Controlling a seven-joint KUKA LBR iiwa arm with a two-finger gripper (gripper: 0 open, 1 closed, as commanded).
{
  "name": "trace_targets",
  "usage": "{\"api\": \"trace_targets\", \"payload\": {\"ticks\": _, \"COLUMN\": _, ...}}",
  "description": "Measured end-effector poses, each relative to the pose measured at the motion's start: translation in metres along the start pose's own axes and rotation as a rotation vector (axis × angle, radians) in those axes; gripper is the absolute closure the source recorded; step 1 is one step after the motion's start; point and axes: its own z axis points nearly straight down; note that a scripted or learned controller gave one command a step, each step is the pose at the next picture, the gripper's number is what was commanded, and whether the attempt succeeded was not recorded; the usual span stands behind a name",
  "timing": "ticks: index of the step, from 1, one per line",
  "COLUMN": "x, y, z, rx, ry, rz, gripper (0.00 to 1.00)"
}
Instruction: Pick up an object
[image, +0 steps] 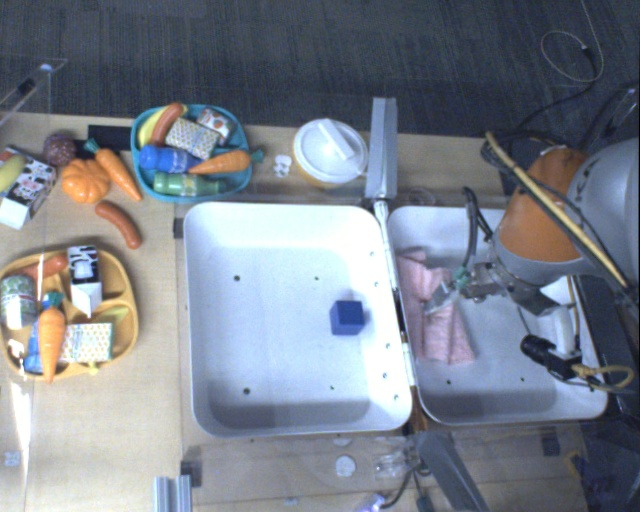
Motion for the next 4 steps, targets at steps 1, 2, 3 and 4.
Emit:
{"api": "trace_targets", "payload": {"ticks": 1, "x": 0.014, "y": -0.045, "z": -0.001, "rx": 0.000, "ry": 0.000, "rz": 0.003, "gripper": 0.00}}
{"api": "trace_targets", "payload": {"ticks": 2, "x": -0.011, "y": 0.019, "z": 0.001, "rx": 0.001, "ry": -0.001, "rz": 0.068, "gripper": 0.00}}
{"api": "trace_targets", "payload": {"ticks": 3, "x": 0.018, "y": 0.050, "z": -0.093, "rx": 0.015, "ry": 0.002, "rz": 0.282, "gripper": 0.00}}
{"api": "trace_targets", "payload": {"ticks": 4, "x": 0.018, "y": 0.050, "z": -0.093, "rx": 0.015, "ry": 0.001, "rz": 0.283, "gripper": 0.00}}
